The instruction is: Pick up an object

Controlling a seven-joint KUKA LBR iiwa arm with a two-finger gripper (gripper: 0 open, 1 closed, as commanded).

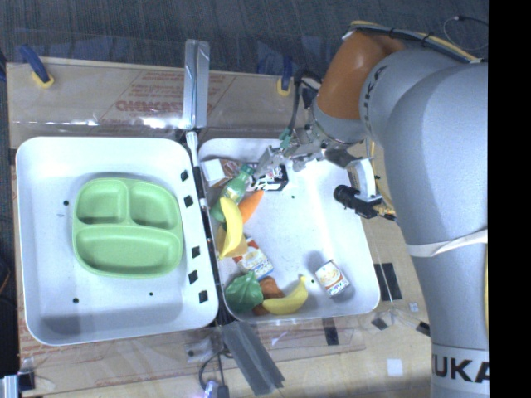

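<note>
Right now my gripper (pixel 274 172) hovers over the right bin's (pixel 348 247) top-left clutter — fingers' state I cannot tell

Nearest target looks like the orange carrot (pixel 252 203), lying beside a banana (pixel 231 226) and a green-capped bottle (pixel 239 182) — likely light, stiff toy plastic, smooth and slippery, so I'd pinch across its thicker middle

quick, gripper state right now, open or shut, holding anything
Gripper: cannot be told; it sits low in the right bin over the toy food pile.
</note>
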